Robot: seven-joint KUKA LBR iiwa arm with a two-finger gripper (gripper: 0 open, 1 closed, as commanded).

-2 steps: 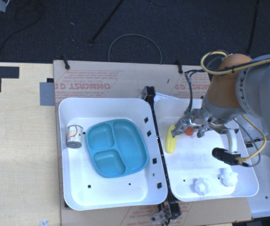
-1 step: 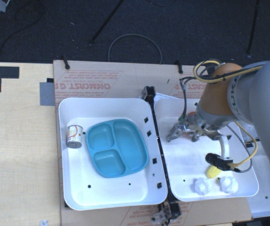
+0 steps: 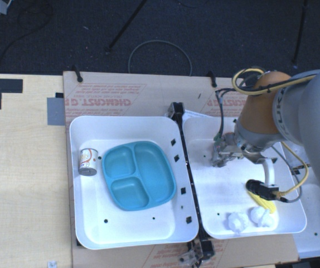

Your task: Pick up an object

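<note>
My gripper [image 3: 220,156] hangs low over the upper left part of the right bin [image 3: 227,191], with bare bin floor under it. Two white crumpled objects [image 3: 237,222] [image 3: 262,216] lie side by side near the front edge of that bin, well below the gripper. In the left bin [image 3: 87,205] a blue divided plate [image 3: 139,175] lies flat in the middle. A small can [image 3: 87,162] lies on its side by the bin's left wall.
A black divider [image 3: 185,175] runs between the two bins. The grey arm with its orange band [image 3: 266,108] comes in from the right over the right bin's upper corner. Cardboard [image 3: 121,96] lies behind the bins.
</note>
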